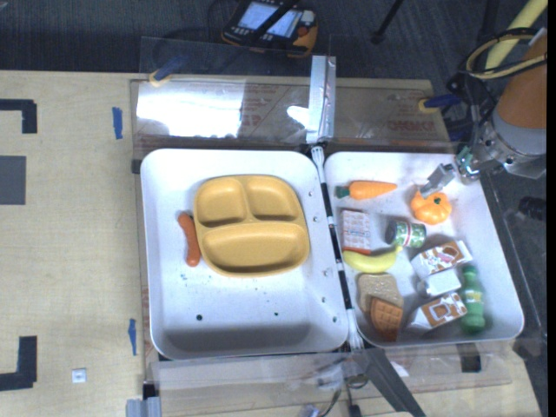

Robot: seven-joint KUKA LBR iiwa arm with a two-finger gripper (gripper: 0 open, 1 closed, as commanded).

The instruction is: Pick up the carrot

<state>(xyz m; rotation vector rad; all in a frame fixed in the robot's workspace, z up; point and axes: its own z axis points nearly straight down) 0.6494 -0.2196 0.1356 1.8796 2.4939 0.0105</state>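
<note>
On the desk (69,233) the left bin (165,320) carries a yellow divided plate (250,224) near its middle, with a sausage (189,238) lying just beside the plate's left edge. Right of the plate, past the seam where the two bins meet, the right bin (504,233) holds the clutter. The carrot (372,189) lies flat at that bin's upper left, right of the plate's top corner, its green end toward the plate, with nothing gripping it. Below the carrot sit a small red-and-white packet (356,228), a banana (373,261), a slice of bread (377,287) and a waffle (387,315). Farther right are a green can (406,232), a small pumpkin (431,207), cartons (439,259) and a green bottle (473,302). The pincer (441,177) hangs just above and right of the pumpkin, well right of the plate and apart from the carrot; whether it is spread or pressed together cannot be told.
</note>
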